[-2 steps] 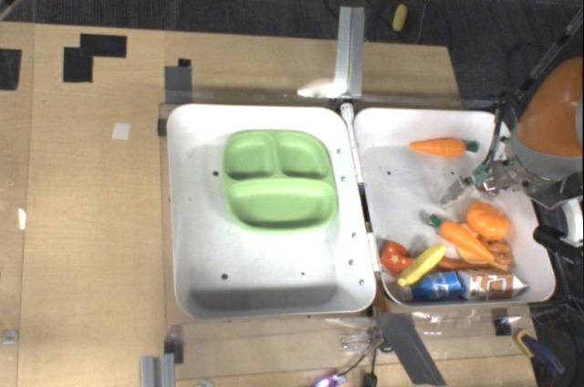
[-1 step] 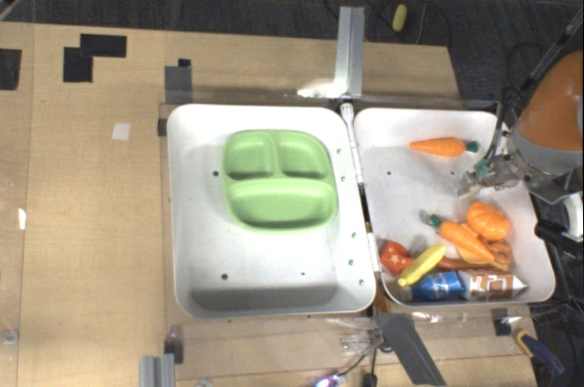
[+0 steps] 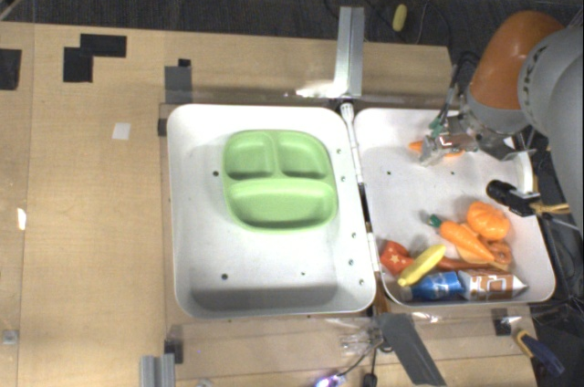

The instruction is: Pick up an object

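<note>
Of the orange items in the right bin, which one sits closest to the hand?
The small orange piece near the bin's far edge, right beside the hand. The orange carrot and rounded orange fruit lie in the pile at the near end.

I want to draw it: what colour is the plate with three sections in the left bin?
Light green, seen in the camera view: the plate.

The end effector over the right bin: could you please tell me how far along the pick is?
Done: the end effector has reached the right bin's far end. In hand: a small orange piece sits at its tip; whether it is gripped is unclear. Left: lifting an object; carrot, banana and the rest lie in the near corner.
</note>
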Controlling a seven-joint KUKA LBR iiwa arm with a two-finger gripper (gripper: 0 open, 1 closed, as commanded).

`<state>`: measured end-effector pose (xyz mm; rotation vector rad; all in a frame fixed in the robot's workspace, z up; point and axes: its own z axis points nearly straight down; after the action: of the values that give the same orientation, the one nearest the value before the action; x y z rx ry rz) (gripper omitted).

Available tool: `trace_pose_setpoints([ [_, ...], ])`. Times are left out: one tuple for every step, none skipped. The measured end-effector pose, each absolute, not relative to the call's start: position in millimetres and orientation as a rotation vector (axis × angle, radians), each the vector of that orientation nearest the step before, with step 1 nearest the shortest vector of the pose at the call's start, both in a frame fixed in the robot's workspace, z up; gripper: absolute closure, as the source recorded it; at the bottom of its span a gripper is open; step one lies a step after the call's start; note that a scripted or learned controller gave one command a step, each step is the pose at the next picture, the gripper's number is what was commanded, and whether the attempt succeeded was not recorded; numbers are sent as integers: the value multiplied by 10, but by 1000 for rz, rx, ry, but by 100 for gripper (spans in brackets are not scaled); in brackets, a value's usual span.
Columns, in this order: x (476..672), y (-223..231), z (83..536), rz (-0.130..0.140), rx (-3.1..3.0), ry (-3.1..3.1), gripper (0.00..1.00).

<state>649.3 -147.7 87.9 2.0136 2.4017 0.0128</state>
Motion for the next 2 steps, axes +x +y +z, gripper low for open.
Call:
trace_pose_setpoints([
  [6484,-1493,877,9,2016,2401,0],
  [5460,-1712,892,10,2006,2408,0],
])
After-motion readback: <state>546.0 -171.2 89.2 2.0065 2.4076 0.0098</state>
